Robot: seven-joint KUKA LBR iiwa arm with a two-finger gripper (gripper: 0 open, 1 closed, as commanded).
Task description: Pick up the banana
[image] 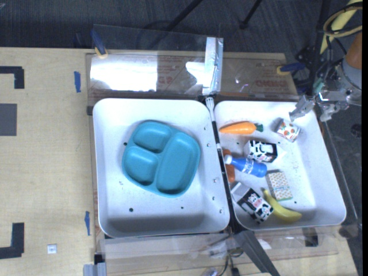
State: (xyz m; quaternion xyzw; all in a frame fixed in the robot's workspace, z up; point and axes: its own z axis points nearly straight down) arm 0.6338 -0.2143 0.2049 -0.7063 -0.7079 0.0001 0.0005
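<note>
The yellow banana (281, 208) lies in the right bin (328, 171) near its front edge, curving from beside a checked box toward the front right corner. A black-and-white patterned box (255, 204) touches its left end. My gripper (312, 109) hangs over the far right corner of the same bin, well behind the banana. Its fingers (299, 108) are spread, open, with nothing between them.
The right bin also holds a carrot (237, 128), a small spotted white box (287, 130), a cow-patterned item (263, 150), a blue bottle (248, 167) and a checked box (279, 184). A blue compartment plate (161, 157) sits in the left bin (109, 171).
</note>
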